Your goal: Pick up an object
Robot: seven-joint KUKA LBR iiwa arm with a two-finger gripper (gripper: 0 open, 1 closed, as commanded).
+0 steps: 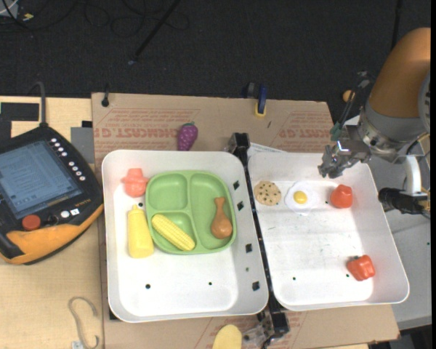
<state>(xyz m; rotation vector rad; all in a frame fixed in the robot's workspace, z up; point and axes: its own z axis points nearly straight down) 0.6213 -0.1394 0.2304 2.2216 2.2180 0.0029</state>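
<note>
My tool (333,163) hangs over the right bin's far edge; can't tell its state. Red tomato (341,196) sits just nearer, slightly right.

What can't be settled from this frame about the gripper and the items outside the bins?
- Gripper: dark and small in the camera view; its state and whether it carries anything are unreadable.
- Arm: cut off by the right edge.
- Yellow object below the bins: cut by the bottom edge, identity unclear.
- Pendant screen: text too small to read.
- Purple item on the cardboard: too small to identify.
</note>
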